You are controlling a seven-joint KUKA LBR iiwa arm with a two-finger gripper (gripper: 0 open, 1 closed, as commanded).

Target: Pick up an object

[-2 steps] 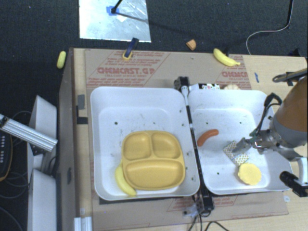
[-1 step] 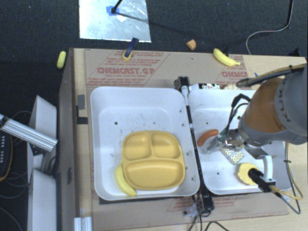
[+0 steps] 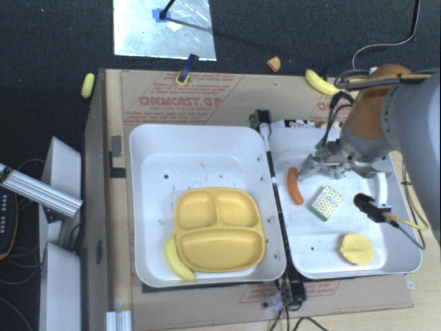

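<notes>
The table [image 3: 227, 95] carries two bins side by side.

**Left bin [image 3: 200, 133].** It holds a yellow divided plate [image 3: 219, 226] toward the table's near edge. A banana [image 3: 176, 261] lies against the plate's near-left corner, touching it.

**Right bin [image 3: 310, 243].** It holds three loose items.
- An orange sausage [image 3: 295, 186] lies close to the wall shared with the left bin, about midway between the table's far and near edges.
- A chequered block [image 3: 325, 203] lies just beside the sausage, on the side of the table's right edge.
- A yellow disc [image 3: 357, 249] lies toward the near-right corner, well apart from the sausage.

**Pincer [image 3: 320, 171].** It sits low over the right bin, just to the far side of the chequered block and near the sausage. It appears spread open, and nothing is between its jaws.

**Task item.** The sausage is judged the most practical target, since it lies closest to the pincer's left side and touches nothing else.

**Handling.**
- The sausage is probably a light, smooth plastic toy.
- It is stiff enough to take a firm squeeze.
- Because it is rounded, it is likely to roll or slip if gripped near an end.

**Grip point.** Close the pincer across the narrow width at mid-length, with the jaws square to the long axis. Keep clear of the shared bin wall.
</notes>
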